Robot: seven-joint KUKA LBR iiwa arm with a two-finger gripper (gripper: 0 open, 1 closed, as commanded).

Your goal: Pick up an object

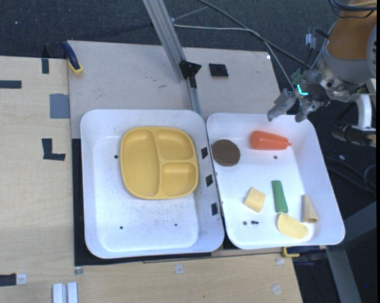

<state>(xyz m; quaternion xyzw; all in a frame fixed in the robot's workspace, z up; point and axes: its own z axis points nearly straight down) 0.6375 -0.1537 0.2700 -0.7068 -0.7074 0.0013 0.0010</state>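
While a yellow curved banana slice (292, 226) and a green stick (279, 196) lie nearest in the right shallow white bin (322, 188), the orange toy carrot (268, 141) lies farther back, and beyond it the jaws (291, 110) hover spread apart, grasping nothing, over that bin's far rim.

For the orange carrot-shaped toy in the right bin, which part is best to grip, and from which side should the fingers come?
Probably grip the orange carrot-shaped toy across its thick left half, coming straight down from above. It lies flat and nearly level across the right white bin, tapering towards the right, so the fingers should close across its short width. The round brown disc lies apart on its left, leaving room.
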